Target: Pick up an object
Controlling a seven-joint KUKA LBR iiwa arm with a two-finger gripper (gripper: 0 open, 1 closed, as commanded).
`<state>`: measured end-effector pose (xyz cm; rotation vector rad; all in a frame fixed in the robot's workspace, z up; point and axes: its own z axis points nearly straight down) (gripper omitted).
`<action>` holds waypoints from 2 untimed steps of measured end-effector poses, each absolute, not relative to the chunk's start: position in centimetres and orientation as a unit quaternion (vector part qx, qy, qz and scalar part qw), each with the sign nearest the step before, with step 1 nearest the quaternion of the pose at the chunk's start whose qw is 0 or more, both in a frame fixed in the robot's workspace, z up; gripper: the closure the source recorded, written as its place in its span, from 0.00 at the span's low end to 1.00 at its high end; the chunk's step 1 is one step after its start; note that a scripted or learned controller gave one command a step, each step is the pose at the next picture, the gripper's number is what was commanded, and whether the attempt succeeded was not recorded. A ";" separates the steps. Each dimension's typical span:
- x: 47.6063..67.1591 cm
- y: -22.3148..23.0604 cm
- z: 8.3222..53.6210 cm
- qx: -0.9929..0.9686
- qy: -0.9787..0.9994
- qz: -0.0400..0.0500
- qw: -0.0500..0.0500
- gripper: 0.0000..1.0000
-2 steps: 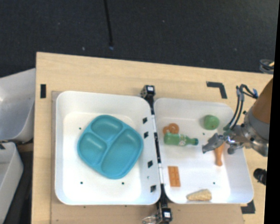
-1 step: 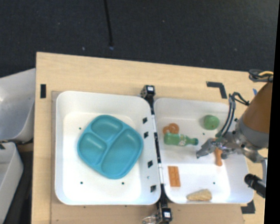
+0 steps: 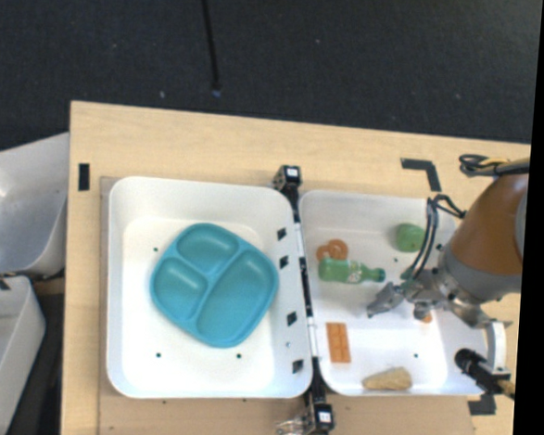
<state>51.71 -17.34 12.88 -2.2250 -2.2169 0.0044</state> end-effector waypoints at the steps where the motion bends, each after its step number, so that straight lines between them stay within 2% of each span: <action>1: 51.9 -17.4 14.2 -0.710 -0.704 -0.001 -0.001 1.00; 2: 52.6 -16.9 18.9 -0.706 -0.708 -0.001 -0.002 1.00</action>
